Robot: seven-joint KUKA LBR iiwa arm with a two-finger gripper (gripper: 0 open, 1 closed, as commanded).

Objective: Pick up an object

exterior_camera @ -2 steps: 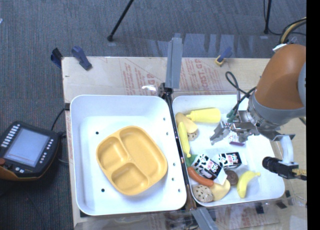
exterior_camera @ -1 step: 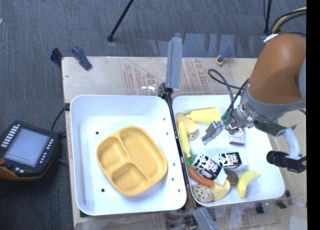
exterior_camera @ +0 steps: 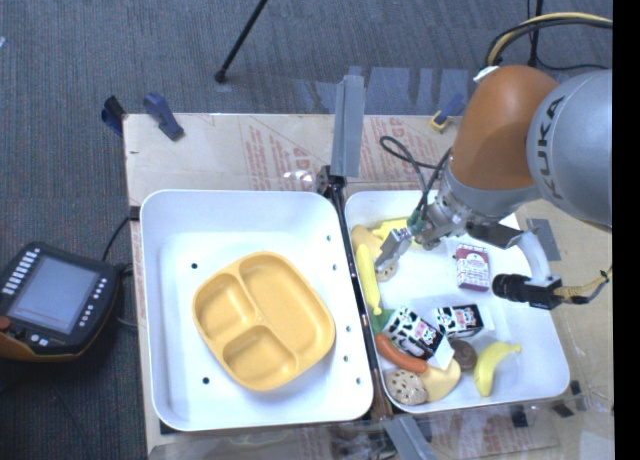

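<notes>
Two bins on desk: left bin holds yellow tray. Right bin has long banana lying near-vertical, just left of and below hand; fingers apart, gripping nothing.

arm cut off at right edge

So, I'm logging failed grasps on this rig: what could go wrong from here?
The hand hovers over the crowded left edge of the right bin, where a yellow banana-like toy lies against the wall; the fingers might hit the wall or skid off it. The cow-print cartons, carrot and cookie lie packed together, so a grab there may nudge neighbours or lift two.
</notes>
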